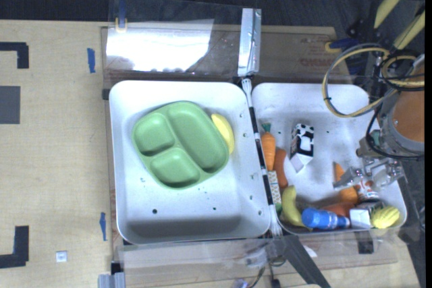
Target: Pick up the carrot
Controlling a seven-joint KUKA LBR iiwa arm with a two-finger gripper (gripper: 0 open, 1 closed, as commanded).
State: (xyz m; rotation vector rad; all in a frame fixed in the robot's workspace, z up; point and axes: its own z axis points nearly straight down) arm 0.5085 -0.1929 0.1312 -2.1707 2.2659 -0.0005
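Nearest the camera, along the near wall of the right bin, lie a banana, a blue bottle and a yellow toy — gathered there as if they slid against the wall. The carrot rests by this bin's left wall, its long axis running near to far, green end pointing far. Well apart, at the right side, the pincer hangs low over an orange piece — how far it is open I cannot tell.
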